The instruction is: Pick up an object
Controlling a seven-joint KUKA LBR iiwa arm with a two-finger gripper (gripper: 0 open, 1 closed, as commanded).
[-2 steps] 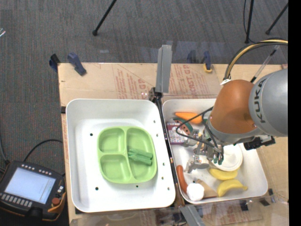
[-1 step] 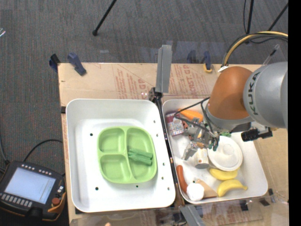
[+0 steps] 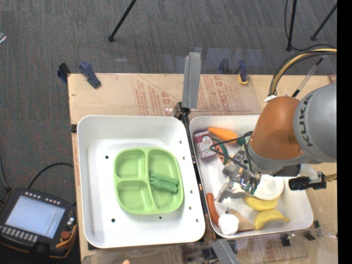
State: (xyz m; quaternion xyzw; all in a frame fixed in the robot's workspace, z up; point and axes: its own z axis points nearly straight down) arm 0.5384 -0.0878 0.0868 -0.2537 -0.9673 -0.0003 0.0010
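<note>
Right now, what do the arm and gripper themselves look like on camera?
The arm is a thick, rounded grey body with dark KUKA lettering, and a glossy orange band above the wrist. The gripper is a small metallic assembly with exposed silvery parts. A black and yellow cable arcs behind the arm.

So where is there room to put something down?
The left bin has bare white floor all around the green tray, most of it below the tray. The tray's two left pockets are bare too. The right bin is crowded: carrot, bananas, sausage and the claw.
</note>
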